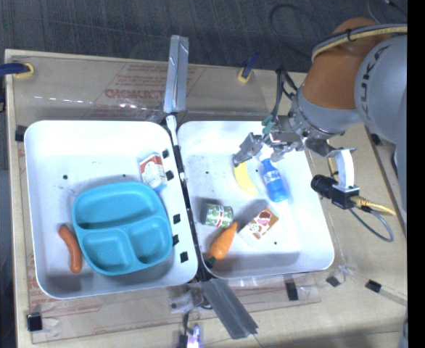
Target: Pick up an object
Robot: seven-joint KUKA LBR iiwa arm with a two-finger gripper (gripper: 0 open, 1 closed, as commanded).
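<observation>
Above one banana (pixel 246 179) and one bottle (pixel 274 182), end effector (pixel 260 145) spread, grasping nothing

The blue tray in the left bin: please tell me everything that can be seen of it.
The blue tray is light blue, looks like smooth plastic, and has rounded corners. Raised ridges divide it into three compartments: one long one at the far side and two smaller ones at the near side. It lies flat and slightly turned in the left bin, toward its near right corner. An orange sausage lies along its left edge, and a small red and white packet sits at its far right corner.
</observation>
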